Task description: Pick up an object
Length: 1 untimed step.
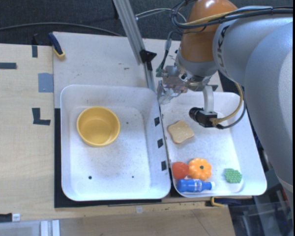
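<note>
Altogether, one yellow bowl [98, 126] and five small objects [201, 168].

Two white bins [69, 132] side by side on wooden bench [14, 146]

The arm [255, 58] runs off the right edge and hides the right bin's [246, 146] far corner.

From my screen the two white bins [69, 132] look like smooth moulded plastic, speckled with fine dark flecks. The yellow bowl [98, 126] reads as matt plastic. The bench [14, 132] has a pale wood-grain finish (likely laminate). I see a glossy orange band [206, 18] and a satin grey shell [265, 58] on the arm. The slanted rail [130, 23] looks like brushed metal.
</note>
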Tool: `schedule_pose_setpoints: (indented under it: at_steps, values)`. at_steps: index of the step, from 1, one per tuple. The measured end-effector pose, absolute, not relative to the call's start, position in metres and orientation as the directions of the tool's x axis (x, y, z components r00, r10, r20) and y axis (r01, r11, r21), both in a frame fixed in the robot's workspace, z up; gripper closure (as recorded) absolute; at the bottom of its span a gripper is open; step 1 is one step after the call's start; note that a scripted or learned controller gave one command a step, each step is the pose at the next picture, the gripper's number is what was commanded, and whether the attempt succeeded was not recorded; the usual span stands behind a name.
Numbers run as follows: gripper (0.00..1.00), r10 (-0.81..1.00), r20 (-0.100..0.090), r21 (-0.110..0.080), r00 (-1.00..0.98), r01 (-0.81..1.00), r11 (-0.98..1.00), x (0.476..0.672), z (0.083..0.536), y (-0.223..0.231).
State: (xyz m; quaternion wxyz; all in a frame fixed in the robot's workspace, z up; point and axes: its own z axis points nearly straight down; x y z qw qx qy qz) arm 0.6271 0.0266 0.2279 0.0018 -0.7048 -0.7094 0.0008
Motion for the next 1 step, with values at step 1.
schedule_pose_setpoints:
  at_steps: [1]
  values:
    - [1.0,1.0,0.001,-0.003,-0.007,1.0,0.007,0.6287,0.2179,0.0856]
